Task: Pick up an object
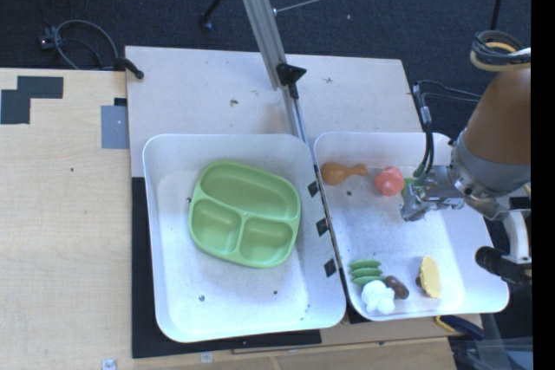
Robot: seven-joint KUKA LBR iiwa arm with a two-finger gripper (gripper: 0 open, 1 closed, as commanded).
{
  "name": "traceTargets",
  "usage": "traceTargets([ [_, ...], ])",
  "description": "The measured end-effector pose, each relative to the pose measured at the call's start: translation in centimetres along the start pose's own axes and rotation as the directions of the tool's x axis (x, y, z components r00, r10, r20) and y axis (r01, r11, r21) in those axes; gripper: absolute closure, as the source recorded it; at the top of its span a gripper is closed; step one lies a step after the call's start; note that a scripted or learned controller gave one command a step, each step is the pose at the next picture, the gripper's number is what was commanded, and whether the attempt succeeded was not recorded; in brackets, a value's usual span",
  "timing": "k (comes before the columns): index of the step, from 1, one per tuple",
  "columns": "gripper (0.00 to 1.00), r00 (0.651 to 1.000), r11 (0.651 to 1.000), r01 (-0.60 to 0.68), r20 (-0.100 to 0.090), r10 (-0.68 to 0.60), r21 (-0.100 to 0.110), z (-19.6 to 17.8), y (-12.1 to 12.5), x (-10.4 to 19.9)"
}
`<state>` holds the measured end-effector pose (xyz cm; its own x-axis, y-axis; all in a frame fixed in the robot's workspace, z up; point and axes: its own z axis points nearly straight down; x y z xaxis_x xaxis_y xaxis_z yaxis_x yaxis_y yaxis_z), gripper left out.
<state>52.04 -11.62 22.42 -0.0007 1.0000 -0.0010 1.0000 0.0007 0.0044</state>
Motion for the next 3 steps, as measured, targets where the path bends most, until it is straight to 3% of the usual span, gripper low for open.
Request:
traceTargets([
  [1, 1.0, 1.0, 1.0, 0.0, 0.0, 0.0, 0.001, -5.3, 0.1, -0.1],
  [3, 1.0, 1.0, 1.0, 0.004, -0.003, -0.004, 0.011, -2.2, 0.4, 9.9],
])
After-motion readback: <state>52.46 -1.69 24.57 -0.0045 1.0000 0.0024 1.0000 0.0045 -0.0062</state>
